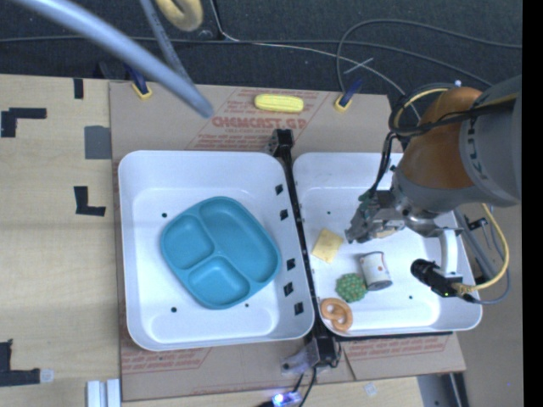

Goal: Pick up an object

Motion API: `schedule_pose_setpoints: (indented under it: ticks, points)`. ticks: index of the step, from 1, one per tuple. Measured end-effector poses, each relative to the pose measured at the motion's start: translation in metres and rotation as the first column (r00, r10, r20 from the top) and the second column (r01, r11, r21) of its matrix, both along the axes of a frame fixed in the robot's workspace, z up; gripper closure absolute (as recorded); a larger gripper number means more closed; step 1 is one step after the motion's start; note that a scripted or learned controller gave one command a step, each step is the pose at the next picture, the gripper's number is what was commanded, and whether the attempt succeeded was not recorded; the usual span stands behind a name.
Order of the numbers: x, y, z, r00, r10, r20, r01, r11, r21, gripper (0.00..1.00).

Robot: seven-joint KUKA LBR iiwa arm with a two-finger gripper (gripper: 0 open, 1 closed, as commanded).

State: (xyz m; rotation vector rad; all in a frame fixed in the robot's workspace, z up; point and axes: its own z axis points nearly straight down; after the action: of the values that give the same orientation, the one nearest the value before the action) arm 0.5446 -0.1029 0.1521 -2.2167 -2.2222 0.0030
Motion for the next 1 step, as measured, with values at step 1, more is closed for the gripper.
schedule_pose_setpoints:
  ticks: [1]
  points:
    - [0.0042, 0.0096, 0.0568, 1.000, 0.000, 0.008, 0.000, 1.000, -0.001, 1.00]
